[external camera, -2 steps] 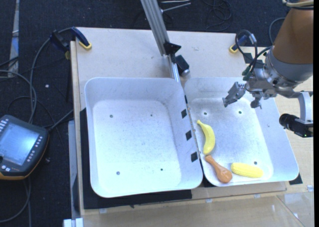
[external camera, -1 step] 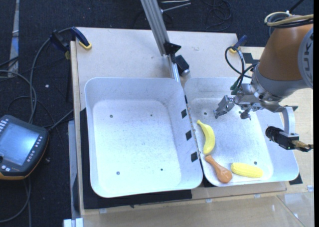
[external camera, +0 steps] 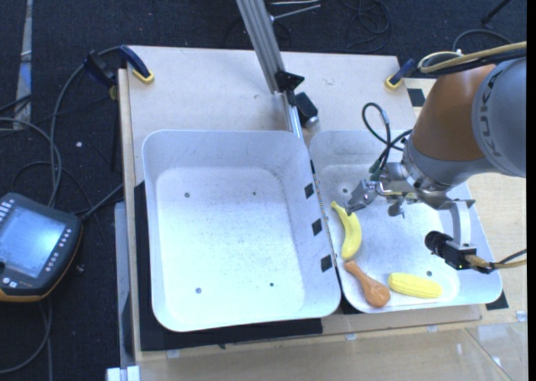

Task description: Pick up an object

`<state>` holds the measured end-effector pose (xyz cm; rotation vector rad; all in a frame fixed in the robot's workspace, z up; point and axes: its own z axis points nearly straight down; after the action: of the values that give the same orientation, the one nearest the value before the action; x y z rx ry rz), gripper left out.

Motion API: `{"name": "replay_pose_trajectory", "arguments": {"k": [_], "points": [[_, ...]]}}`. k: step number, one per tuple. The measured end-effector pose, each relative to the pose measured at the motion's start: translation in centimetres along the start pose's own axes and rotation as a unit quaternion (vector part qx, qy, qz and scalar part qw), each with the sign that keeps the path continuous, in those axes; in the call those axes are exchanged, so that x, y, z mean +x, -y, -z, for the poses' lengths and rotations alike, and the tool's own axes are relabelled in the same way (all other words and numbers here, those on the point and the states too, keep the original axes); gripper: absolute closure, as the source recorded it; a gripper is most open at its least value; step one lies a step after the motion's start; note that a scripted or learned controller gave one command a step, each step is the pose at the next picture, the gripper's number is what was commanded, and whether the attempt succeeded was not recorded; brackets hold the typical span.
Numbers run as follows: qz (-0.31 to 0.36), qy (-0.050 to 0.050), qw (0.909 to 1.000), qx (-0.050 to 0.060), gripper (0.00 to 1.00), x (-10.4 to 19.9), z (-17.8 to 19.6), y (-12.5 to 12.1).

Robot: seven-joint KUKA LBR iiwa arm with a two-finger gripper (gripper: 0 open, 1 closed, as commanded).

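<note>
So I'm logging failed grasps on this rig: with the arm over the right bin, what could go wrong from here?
Two risks. The curved yellow banana lies close against the right white bin's left wall, so a finger may strike the wall. The orange-brown drumstick-shaped toy and the yellow corn cob sit close together near the front rim, so the gripper could nudge one while closing on the other.

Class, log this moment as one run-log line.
arm: over right bin | tool: above banana | also in bin: corn cob, orange drumstick | grasp: none seen

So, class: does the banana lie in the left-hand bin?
No, the banana lies in the right bin, near its left wall, beside the gripper.
</note>
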<state>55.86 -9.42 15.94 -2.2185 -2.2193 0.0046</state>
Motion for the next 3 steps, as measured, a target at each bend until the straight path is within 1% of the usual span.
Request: {"name": "replay_pose_trajectory", "arguments": {"k": [1, 2, 3], "points": [[0.000, 0.000, 1.0000, 0.000, 0.00, -0.7, -6.0, 0.2], [0.000, 0.000, 1.0000, -0.002, 1.00, -0.7, -4.8, 0.1], [0.000, 0.000, 1.0000, -0.004, 1.00, -0.2, -0.3, 0.5]]}}
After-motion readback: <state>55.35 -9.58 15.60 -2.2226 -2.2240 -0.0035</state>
